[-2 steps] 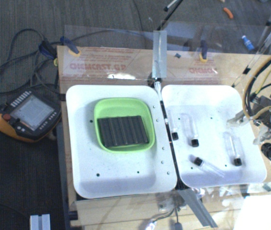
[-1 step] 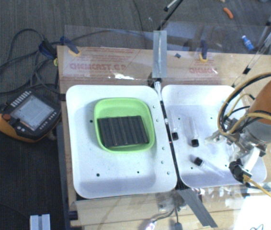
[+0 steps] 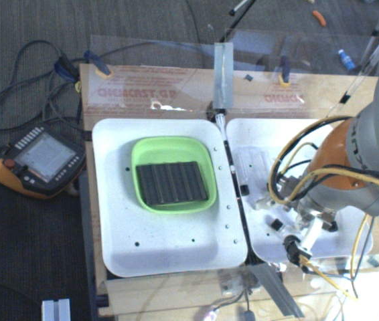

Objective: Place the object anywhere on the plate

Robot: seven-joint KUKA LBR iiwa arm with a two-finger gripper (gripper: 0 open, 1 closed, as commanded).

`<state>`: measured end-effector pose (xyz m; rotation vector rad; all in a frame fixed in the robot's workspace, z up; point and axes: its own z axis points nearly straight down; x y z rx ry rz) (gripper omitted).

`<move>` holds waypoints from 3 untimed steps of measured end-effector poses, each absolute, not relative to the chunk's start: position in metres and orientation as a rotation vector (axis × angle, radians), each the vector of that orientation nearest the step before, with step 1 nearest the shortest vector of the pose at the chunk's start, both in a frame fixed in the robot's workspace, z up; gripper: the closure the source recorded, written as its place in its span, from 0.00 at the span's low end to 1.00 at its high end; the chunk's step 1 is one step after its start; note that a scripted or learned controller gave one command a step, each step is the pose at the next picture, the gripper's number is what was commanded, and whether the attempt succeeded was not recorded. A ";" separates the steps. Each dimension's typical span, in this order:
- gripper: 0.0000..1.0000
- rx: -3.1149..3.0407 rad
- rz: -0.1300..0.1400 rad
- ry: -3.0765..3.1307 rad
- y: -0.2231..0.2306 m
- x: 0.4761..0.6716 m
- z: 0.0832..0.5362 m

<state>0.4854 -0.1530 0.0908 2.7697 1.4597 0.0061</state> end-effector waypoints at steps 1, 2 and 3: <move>1.00 2.770 0.005 1.457 -0.154 0.485 0.100; 1.00 2.697 -0.007 1.616 -0.115 0.483 0.170; 1.00 2.578 -0.008 1.800 -0.056 0.483 0.183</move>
